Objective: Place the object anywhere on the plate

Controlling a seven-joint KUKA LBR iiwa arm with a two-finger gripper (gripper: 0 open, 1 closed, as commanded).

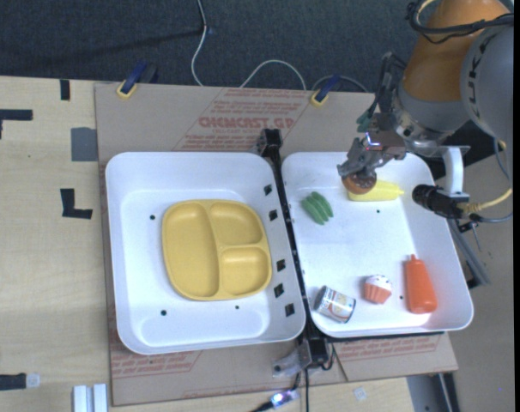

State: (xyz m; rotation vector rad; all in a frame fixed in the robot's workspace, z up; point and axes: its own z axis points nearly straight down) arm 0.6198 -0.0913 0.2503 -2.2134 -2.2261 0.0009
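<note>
A yellow divided plate [215, 249] lies in the left bin [123, 230] with nothing on it. My gripper [361, 168] is low over the far side of the right bin [432, 230]. Right under it is a small brown round object [358, 182], which touches the left end of a yellow banana-like piece [382, 192]. The gripper covers the top of the brown object, so contact between them is unclear. A green vegetable [317, 207] lies to the gripper's left, close to the divider between the bins.
At the near edge of the right bin are a small tin can [335, 304], a cupcake [377, 289] and an orange bottle [420, 284]. A black cable fitting [436, 199] juts from the arm over the bin's right rim.
</note>
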